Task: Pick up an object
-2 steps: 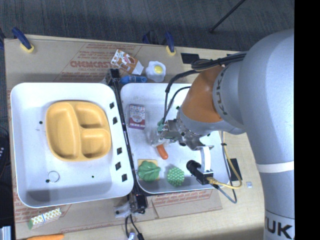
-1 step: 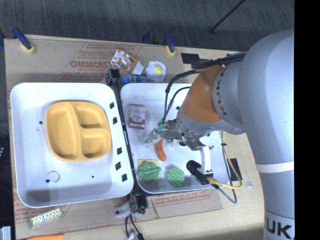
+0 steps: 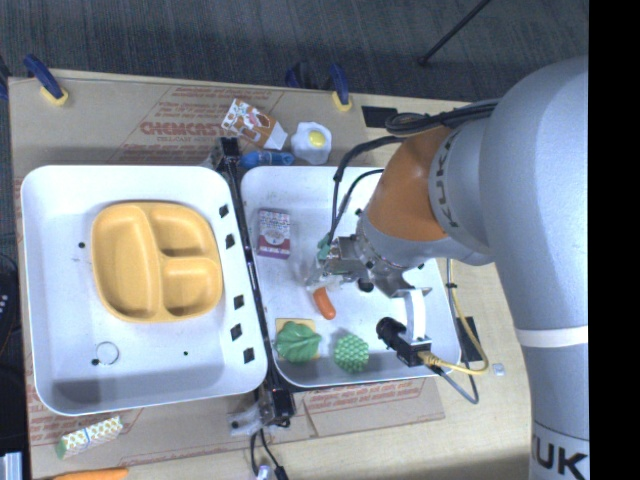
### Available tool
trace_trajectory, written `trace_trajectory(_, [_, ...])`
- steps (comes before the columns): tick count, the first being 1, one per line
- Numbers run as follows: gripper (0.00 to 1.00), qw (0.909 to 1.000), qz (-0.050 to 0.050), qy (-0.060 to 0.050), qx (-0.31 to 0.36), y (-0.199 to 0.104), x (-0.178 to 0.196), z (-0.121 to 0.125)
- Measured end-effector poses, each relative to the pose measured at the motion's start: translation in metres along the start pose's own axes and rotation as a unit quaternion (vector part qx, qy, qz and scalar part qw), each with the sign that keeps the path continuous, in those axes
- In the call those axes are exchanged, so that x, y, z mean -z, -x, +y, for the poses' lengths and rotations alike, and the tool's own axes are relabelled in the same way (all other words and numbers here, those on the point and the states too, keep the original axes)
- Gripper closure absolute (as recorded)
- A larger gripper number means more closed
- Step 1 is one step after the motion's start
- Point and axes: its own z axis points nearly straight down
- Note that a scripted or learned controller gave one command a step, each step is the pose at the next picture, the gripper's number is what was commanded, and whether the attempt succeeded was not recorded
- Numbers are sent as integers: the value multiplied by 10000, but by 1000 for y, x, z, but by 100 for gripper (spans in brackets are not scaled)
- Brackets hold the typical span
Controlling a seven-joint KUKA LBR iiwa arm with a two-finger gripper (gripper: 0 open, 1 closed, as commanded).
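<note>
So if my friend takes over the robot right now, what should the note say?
Claw: low in the right bin, just above the small orange piece; I can't tell whether it's open or shut.
Also in that bin: a red packet, a green leafy toy and a green knobbly ball.
Left bin: a yellow divided tray.
Done: nothing visibly picked up.
Left: grab one object and lift it.

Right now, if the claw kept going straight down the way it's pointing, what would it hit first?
Most likely the orange carrot-like piece, which lies just below the claw on the right bin's floor. Depth is hard to judge from this slanted view, so it might meet bare floor beside it.
</note>
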Motion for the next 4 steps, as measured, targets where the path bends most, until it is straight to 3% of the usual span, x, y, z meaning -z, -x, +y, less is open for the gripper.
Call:
trace_trajectory(1, [0,10000,0,1,0,0,0,0])
trace_trajectory(2, [0,9864,1,19,1646,-9,-20,-9])
trace_trajectory(3, [100,9860,1,14,1665,-9,-10,-8])
trace_trajectory(4, [100,9766,-13,37,2150,-54,81,39])
